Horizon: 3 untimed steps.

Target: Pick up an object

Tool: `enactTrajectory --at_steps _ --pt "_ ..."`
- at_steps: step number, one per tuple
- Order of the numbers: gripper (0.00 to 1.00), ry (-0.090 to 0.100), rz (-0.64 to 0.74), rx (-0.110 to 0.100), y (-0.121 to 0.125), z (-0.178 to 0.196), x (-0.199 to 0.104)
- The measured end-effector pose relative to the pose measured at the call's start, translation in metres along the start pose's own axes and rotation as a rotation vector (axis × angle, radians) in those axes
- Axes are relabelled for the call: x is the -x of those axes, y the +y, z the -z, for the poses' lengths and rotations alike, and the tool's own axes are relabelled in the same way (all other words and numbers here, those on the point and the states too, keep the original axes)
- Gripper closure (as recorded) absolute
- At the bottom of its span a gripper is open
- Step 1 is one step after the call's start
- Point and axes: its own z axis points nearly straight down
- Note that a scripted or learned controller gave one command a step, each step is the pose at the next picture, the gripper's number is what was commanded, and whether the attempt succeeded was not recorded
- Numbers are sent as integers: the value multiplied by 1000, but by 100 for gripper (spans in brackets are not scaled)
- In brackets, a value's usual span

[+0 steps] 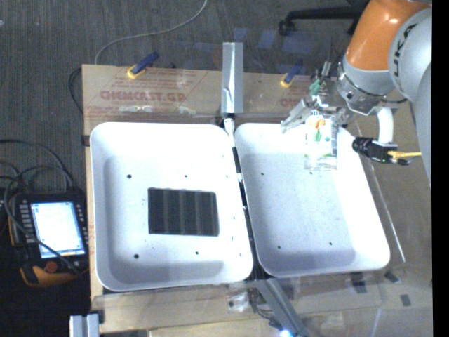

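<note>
Dark slatted object [182,212] lay flat in the left bin [112,146], well apart from the jaws [319,121], which hung over the right bin's [316,209] far edge, and I could not tell their opening, so I judged the pick not yet made.

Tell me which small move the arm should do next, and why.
Probably it should travel left toward the left bin. The one object in the bins, a dark ribbed tray, lies flat in that bin's middle, while the end effector hangs over the right bin's far edge, well away from it.
</note>
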Motion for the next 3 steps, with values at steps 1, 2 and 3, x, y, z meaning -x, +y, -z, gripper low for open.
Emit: enactTrajectory --at_steps 1,2,3 --pt "0 -4 89 0 11 -59 60" --pt "0 15 289 -10 12 -124 89" --pt "0 20 651 5 5 -134 85"
